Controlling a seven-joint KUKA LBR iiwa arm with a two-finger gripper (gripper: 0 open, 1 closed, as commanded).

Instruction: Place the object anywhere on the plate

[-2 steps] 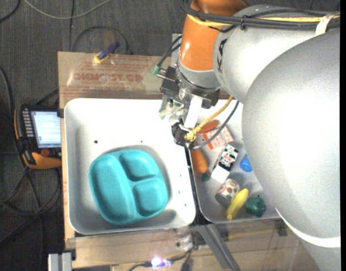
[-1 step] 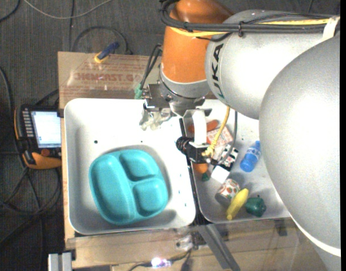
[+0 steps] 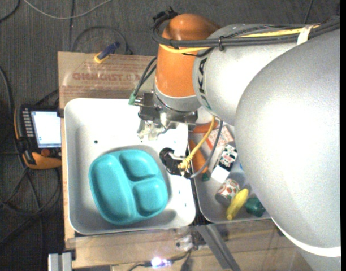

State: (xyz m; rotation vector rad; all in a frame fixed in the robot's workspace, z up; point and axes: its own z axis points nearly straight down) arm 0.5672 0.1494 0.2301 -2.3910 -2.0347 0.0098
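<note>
- The grey arm reaches in from the right and covers much of the right bin; its orange band sits near the top of the view.
- The gripper hangs over the far part of the left bin, just beyond the plate's far edge and not touching it.
- Seen from above, the wrist hides the tips, so I cannot tell whether the gripper is released, clenched or grasping anything.
- The plate is teal with three compartments (one long, two smaller) and lies flat in the near half of the left bin, showing plain teal throughout.
- The loose things are all in the right bin, well apart from the plate; I cannot tell which one the task means.
- Among them, a yellow thing lies at a slant near the front, a green thing just beside it, and a small can touches the yellow thing's far end.
- Farther back is a white and black box, with an orange thing beside it against the bin's left wall, partly hidden by the arm.
- Left of the bins, a handheld unit with a lit screen lies on the floor.
- Behind the left bin, a cardboard sheet with red print lies flat.
</note>
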